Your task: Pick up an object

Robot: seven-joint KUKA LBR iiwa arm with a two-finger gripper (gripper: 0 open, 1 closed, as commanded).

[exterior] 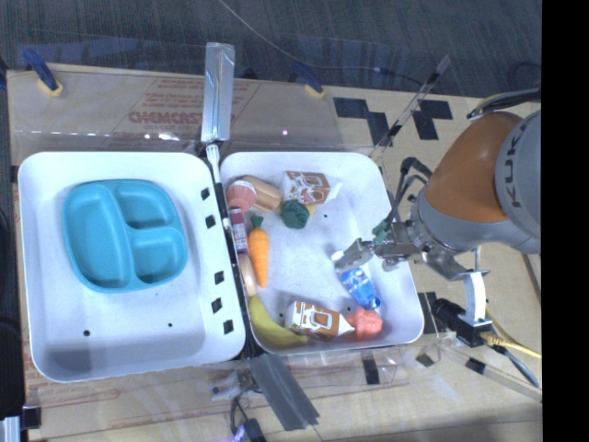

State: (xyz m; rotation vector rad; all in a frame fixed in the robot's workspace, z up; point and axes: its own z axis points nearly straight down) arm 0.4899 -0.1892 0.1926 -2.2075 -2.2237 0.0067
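I see gripper (354,252) over right bin (391,187) | jaw state: cannot tell | blue bottle (361,286) just below jaws | carrot (259,254) well left

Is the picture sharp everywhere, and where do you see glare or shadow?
Camera view: mostly sharp, though the gripper and small items such as the blue bottle look soft. Glare shows on the clear shield behind the bins. Soft shadow lies in the left bin at its lower corner and beside the blue tray. Lighting is even, with a cool tint.
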